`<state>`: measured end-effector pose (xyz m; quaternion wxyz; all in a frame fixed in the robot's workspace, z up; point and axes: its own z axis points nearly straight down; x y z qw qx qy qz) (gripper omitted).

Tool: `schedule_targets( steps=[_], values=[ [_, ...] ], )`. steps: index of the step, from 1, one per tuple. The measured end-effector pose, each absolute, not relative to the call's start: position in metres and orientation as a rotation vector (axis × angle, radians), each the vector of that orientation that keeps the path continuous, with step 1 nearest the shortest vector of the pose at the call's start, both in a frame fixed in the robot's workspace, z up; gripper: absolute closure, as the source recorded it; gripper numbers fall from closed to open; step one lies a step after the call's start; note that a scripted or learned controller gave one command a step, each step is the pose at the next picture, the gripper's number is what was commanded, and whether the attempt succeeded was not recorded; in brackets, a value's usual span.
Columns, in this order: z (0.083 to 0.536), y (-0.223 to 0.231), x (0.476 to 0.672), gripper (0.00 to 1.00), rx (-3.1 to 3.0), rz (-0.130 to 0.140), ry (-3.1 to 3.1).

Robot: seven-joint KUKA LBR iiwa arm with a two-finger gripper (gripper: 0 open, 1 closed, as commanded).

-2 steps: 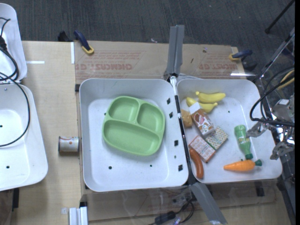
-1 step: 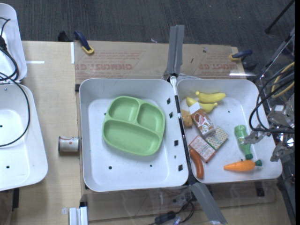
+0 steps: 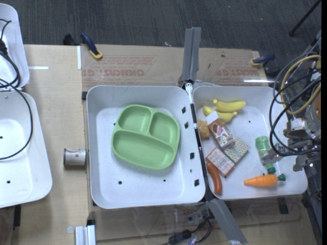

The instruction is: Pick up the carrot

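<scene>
Item one, on the bench left of the bins: a small metal can (image 3: 74, 157) lying on its side; I cannot read its label. On the cardboard sheet (image 3: 153, 65) at the far side I see reversed red print, too faint for me to make out.

Item two, left bin (image 3: 99, 188): a green divided plate (image 3: 147, 136) with three compartments, lying flat near the centre.

Item three, right bin (image 3: 291, 188): two yellow bananas (image 3: 228, 107) at the far side; a bread roll (image 3: 203, 129) by the left wall; a red-and-white carton (image 3: 222, 133) and two small flat printed packets (image 3: 228, 154) in the middle, writing illegible; a red sausage (image 3: 215, 179) near the left corner; a green bottle (image 3: 263, 149) towards the right.

Item four, the carrot (image 3: 261, 180): orange, green-tipped, lying on its side at the near right of the right bin, tip pointing left.

Item five, the gripper (image 3: 301, 154): at the right bin's right edge, just beside the carrot's green end. I cannot tell how its jaws stand.
</scene>
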<state>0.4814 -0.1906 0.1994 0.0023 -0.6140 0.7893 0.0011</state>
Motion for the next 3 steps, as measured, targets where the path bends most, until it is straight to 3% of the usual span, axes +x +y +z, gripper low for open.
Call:
schedule_targets(
  steps=[1, 2, 3],
  values=[
    [0.09, -0.216, 0.479, 0.0, -2.109, 0.013, 2.32],
    [0.09, -0.216, 0.479, 0.0, -2.109, 0.013, 2.32],
    [0.103, -0.217, 0.484, 1.0, -2.095, -0.008, 2.321]
  ],
)
